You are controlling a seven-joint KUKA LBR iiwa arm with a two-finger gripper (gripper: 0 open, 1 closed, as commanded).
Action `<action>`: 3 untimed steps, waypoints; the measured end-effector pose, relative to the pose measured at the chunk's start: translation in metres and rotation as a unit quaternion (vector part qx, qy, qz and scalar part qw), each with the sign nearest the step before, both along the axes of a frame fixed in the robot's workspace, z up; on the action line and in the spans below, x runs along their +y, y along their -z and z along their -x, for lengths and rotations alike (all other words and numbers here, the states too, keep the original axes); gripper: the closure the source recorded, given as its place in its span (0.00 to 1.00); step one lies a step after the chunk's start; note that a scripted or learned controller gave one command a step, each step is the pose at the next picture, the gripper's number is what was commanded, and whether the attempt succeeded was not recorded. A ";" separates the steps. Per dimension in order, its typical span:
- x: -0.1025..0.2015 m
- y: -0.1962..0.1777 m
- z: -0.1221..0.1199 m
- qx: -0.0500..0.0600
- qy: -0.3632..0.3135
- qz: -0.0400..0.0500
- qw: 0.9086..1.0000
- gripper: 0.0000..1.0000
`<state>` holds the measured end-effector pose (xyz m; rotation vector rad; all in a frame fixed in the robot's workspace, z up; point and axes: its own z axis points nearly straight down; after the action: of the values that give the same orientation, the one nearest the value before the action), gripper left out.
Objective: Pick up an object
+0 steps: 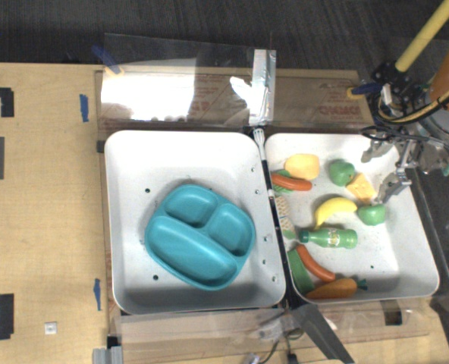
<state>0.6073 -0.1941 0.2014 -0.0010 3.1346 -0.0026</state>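
While nothing is between the fingers, the pick is judged to be at its approach step; details follow, largest item first.

Bench [42,203]: tan board; carries two white bins side by side.
Left bin [133,158]: holds one teal divided tray [200,235], lying flat near the middle.
Right bin [414,256]: holds all the small toy foods; the arm works over its upper right corner.
Arm [441,17]: enters from the right; yellow link and cables above the right bin's far corner.
Gripper [392,174]: two fingers pointing down and spread apart, one near the bin's top wall, the other lower; open; holding nothing.
Banana [335,210]: yellow, mid-bin; touching the bottle below it.
Bottle [329,237]: green, lying on its side, cap toward the left.
Carrot [333,288]: orange, along the near wall; a red sausage [314,262] lies just above it.
Yellow fruit [302,165]: upper left of the bin; a second red sausage [292,182] touches its lower edge.
Green fruit [342,172]: just right of the yellow fruit.
Cheese wedge [362,189]: pale yellow; just beside the lower finger.
Lime [372,214]: green; directly under the lower finger; judged the likeliest target.
Step in hand: gripper descending on the cheese and lime cluster; no grasp yet.
Next move calls for: lowering so the fingers straddle one item; closing; then a straight lift; neighbours crowd close, so a slip or double catch is a risk.
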 end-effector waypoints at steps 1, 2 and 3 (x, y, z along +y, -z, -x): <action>-0.028 0.103 -0.020 0.005 0.016 -0.002 1.000 0.00; 0.055 0.113 -0.007 -0.002 -0.020 -0.001 1.000 0.00; 0.101 0.112 0.002 -0.002 -0.007 -0.001 1.000 0.00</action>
<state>0.6055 -0.0934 0.0894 -0.0244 3.1304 0.0012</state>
